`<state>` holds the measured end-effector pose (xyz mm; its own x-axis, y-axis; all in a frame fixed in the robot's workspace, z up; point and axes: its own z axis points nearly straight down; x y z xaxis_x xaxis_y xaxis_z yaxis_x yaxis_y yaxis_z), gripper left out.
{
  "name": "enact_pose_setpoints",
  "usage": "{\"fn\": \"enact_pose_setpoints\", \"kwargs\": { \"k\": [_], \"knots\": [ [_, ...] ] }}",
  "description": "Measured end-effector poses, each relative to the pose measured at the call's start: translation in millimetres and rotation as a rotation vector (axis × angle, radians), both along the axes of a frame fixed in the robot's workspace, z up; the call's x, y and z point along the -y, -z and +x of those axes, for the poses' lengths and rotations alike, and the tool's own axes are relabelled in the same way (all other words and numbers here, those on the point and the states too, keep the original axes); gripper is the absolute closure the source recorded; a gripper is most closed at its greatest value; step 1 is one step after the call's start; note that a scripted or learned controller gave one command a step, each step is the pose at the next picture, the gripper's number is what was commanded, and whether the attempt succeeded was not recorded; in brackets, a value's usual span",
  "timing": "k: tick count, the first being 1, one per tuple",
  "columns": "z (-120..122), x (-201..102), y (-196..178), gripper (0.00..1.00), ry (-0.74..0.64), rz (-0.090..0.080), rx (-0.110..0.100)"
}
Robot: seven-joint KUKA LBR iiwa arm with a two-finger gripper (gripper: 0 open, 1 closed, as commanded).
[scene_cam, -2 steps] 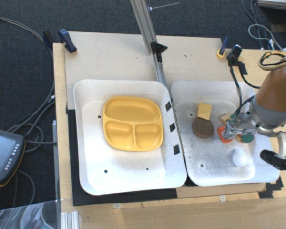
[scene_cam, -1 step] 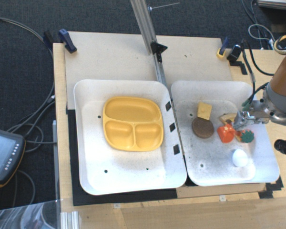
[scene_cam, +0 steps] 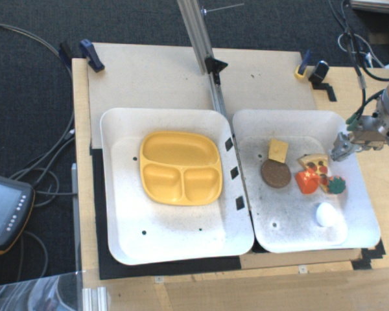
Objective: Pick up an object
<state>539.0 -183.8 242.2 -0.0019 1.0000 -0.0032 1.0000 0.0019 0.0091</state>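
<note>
The tool (scene_cam: 342, 149) hangs over the right bin's (scene_cam: 292, 235) far-right rim, mostly cut off; its state cannot be told. Just left of it lies a pizza slice (scene_cam: 314, 164), long axis indistinct, touching a red pepper (scene_cam: 306, 181).

Bright, even overhead light; soft shadows, slightly soft focus.
</note>
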Motion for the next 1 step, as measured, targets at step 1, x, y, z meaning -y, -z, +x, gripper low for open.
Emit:
{"fn": "enact_pose_setpoints", "kwargs": {
  "k": [1],
  "knots": [
    [1.4, 0.1, -38.2, 1.0, 0.0, 0.001, -0.003]
  ]
}}
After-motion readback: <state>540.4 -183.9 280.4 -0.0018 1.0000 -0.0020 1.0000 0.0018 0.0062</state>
